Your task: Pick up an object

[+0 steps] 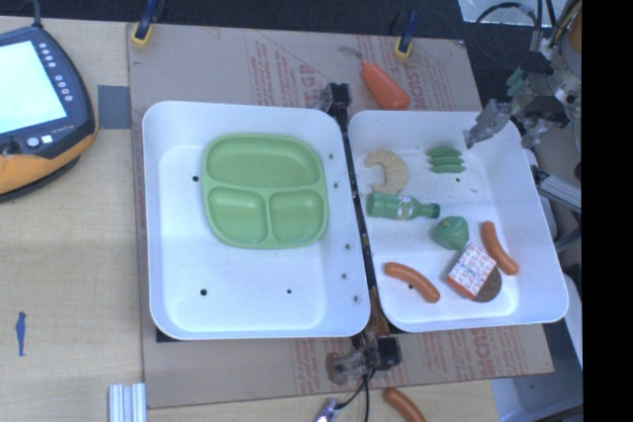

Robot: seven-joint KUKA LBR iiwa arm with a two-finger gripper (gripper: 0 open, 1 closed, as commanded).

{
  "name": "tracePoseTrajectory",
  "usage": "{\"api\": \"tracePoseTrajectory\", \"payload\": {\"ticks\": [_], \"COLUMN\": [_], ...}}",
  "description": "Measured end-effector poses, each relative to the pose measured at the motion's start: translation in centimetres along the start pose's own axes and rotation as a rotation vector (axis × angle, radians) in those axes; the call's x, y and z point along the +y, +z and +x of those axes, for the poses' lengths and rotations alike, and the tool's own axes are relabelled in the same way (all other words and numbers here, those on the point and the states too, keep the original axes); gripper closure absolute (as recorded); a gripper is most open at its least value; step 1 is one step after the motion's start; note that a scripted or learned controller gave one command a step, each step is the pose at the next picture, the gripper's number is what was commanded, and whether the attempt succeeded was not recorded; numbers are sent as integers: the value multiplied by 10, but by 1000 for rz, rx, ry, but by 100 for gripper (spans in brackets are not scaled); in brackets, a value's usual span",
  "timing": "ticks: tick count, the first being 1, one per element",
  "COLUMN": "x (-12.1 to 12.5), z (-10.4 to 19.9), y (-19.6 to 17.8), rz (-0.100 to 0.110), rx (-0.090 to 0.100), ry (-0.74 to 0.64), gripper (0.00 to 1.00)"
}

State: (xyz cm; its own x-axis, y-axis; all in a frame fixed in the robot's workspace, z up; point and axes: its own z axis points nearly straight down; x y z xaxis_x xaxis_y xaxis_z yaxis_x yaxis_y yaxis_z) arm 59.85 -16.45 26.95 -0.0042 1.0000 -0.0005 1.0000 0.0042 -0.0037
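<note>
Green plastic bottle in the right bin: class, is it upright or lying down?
Lying down: the green plastic bottle rests lengthwise, cap pointing right.

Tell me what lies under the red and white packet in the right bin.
A dark brown round thing pokes out beneath the packet's lower right edge. The packet covers most of it, so its full shape cannot be seen.

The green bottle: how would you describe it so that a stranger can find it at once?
Look at the right bin of the two white bins. The green bottle lies on its side near that bin's left wall, just below the curved croissant. Unlike the round green apple, it is long, with a white label.
</note>
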Motion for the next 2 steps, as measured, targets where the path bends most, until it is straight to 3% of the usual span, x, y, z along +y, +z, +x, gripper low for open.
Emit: {"api": "tracePoseTrajectory", "payload": {"ticks": [1, 2], "x": [57, 58], "z": [5, -20], "y": [143, 178], "rz": [5, 3], "rx": [1, 0], "ry": [-2, 0], "gripper": [0, 0]}}
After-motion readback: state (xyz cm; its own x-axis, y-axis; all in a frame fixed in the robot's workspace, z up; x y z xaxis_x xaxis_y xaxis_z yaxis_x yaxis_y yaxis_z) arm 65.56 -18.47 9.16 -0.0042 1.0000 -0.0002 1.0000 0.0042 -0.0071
